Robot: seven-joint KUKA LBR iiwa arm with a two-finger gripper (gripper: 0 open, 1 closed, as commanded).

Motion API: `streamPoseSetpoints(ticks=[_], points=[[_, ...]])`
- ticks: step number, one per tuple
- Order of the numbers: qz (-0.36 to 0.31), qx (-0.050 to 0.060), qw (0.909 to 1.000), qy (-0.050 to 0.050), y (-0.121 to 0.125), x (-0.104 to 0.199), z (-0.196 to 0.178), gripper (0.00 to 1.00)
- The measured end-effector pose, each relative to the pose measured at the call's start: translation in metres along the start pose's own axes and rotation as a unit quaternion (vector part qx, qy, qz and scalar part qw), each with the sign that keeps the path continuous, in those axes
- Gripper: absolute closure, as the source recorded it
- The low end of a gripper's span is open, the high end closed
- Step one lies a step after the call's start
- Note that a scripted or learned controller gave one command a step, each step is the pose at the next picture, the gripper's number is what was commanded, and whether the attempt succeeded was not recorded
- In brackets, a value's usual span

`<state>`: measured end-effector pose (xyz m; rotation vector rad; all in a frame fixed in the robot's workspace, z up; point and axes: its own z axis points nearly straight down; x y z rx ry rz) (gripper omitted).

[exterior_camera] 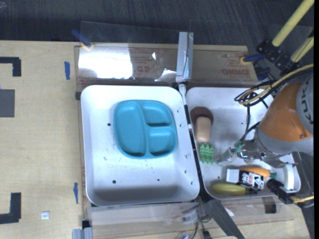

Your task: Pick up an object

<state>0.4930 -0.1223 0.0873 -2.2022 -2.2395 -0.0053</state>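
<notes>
- The arm reaches in from the right and hangs over the right bin, its orange band over the bin's right side.
- The hand sits low at the wrist's left end, above the bin's near-right part; I cannot tell how far open it is or whether it has hold of anything.
- The right bin holds a wooden brush with a dark far end, lying near the bin's left wall.
- A green block lies just nearer than the brush, left of the hand.
- A banana lies along the near wall.
- A black-and-white box with an orange piece on its far side lies just right of the banana, under the arm.
- The left bin holds a blue divided plate, flat, toward the far middle.
- Both bins touch at a shared middle edge on the tabletop.
</notes>
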Motion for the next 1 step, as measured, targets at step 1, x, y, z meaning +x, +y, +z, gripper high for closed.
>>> streamPoseSetpoints(ticks=[1], points=[[0.023,-0.003,0.9997,0.000,0.0067,0.0674,-0.0998,0.00]])
